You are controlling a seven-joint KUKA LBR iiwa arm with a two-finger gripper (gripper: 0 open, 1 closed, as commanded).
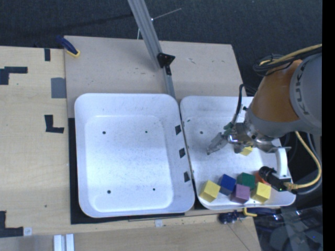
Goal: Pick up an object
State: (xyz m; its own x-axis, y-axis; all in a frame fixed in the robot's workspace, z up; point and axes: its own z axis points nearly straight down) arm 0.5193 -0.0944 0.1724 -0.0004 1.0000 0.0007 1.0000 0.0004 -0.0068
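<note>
My gripper [219, 139] hangs over the middle of the right bin [209, 111], pointing left, open with nothing between its fingers. Several small blocks lie along that bin's near edge: a yellow block [210, 190], a blue block [227, 183], a purple block [242, 193], a green block [246, 180] and another yellow block [263, 192]. A red block [261, 177] is partly hidden behind them. A small yellow piece [244, 150] shows just under the wrist. The blocks lie below and right of the gripper, apart from it.
The left bin [89, 114] stands beside the right one, the two rims meeting at the middle. A grey metal pole [149, 30] slants over the bench from the top. Cables [303, 177] loop at the far right by the arm.
</note>
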